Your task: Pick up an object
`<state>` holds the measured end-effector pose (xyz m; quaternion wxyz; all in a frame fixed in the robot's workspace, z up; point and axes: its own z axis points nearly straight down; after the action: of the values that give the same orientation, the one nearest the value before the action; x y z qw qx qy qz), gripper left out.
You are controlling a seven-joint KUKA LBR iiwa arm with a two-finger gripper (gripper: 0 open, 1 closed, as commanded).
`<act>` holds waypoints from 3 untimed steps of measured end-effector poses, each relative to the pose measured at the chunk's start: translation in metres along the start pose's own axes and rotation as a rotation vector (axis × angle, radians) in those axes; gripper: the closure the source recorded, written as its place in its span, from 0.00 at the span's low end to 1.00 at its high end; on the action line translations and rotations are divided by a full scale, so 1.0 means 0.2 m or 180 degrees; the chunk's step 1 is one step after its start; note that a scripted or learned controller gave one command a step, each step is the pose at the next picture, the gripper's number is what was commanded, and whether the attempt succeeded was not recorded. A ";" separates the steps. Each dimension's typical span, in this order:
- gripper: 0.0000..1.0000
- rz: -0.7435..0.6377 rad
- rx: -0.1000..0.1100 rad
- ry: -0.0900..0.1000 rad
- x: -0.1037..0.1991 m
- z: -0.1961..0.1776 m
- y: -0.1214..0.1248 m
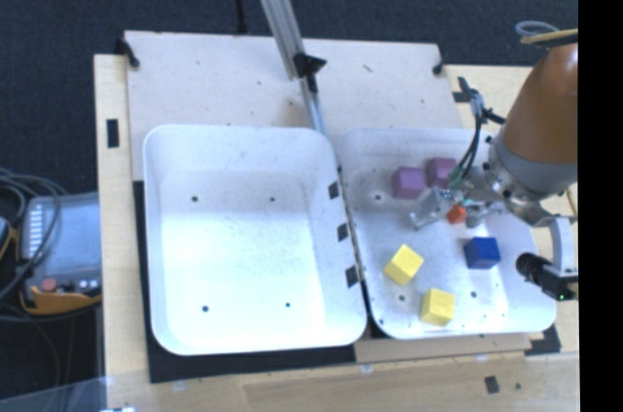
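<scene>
Gripper [433, 210] low in right bin [375, 318], just beside purple blocks [409, 180]; finger spread impossible to tell, nothing visibly held. Risk: nudging purple blocks aside, or closing on air between them and blue cube [482, 252].

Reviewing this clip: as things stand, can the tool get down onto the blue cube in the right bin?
Probably yes. The small blue plastic cube sits apart from its neighbours on the floor of the shallow white right bin, just below the tool in the view, with nothing lying over it.
</scene>
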<state>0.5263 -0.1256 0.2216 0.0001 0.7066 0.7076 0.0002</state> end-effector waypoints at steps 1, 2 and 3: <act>0.00 0.0012 -0.0004 -0.0002 0.00 0.00 0.00; 0.00 0.0010 0.0018 -0.0002 -0.01 0.32 -0.01; 0.00 0.0003 -0.0036 0.0018 -0.01 0.50 -0.02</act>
<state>0.5223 -0.1270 0.1206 0.0020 0.7069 0.7072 0.0062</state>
